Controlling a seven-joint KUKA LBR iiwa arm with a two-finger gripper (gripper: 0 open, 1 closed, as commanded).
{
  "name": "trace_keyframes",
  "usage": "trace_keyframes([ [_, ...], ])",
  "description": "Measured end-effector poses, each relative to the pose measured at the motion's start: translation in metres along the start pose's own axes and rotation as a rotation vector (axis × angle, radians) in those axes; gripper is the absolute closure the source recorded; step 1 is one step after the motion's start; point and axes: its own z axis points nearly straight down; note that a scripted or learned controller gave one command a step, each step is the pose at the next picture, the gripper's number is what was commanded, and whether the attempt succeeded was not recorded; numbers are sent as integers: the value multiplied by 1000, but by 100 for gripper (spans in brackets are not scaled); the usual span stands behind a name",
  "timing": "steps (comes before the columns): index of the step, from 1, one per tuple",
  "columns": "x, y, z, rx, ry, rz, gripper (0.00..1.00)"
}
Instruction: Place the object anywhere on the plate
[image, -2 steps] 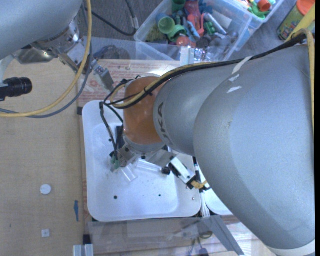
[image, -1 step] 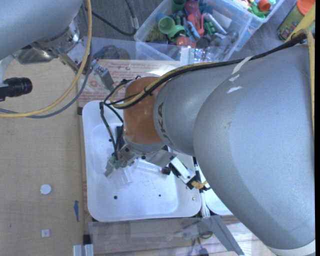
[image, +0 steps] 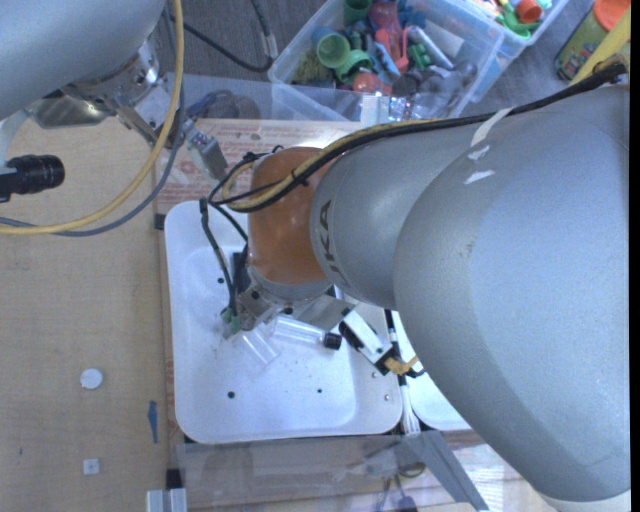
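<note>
Where the grey arm (image: 480, 260) with its orange band (image: 283, 235) bends down over the left white bin (image: 200, 400), the tool (image: 250, 335) hangs low above the bin floor, its see-through fingers pointing down and left. Whether the tool is released or clenched, I cannot tell, since the clear parts blur into the white floor. No plate or object can be told apart for certain; a small green bit (image: 231, 320) sits just beside the tool's black mount, too small to name. A few dark specks (image: 231, 394) lie scattered on the bin floor nearby. The arm covers most of the right bin (image: 440, 415). Farther out on the desk (image: 80, 300), a yellow cable (image: 150, 180) curves past, and a clear box of coloured toys (image: 400, 45) stands behind the bins.
</note>
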Motion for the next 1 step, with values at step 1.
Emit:
trace_keyframes([
  [1, 0, 0, 0, 0, 0, 0, 0],
])
